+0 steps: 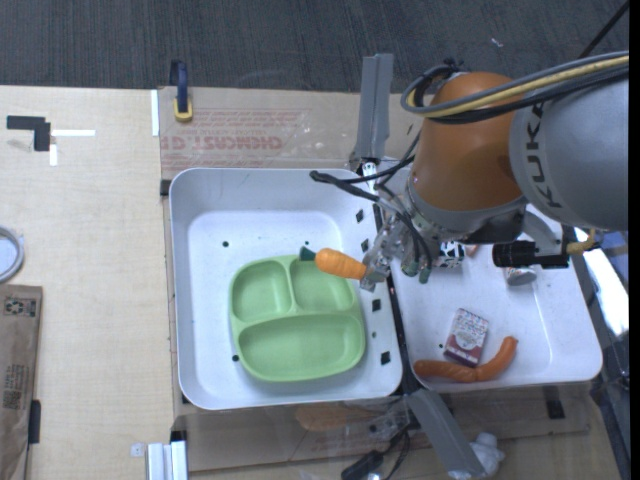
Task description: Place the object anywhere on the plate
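Hovering over the left bin (190, 298), the hand (374, 266) appears to pinch the right end of a toy carrot (339, 263) between its nearly closed fingers, though the contact itself is small and hard to make out. The carrot juts left over the far-right compartment of the green divided plate (297, 340), probably so that a release drops it inside the rim. A hot dog (466, 366) and a small red box (467, 336) lie in the right bin (560, 338).
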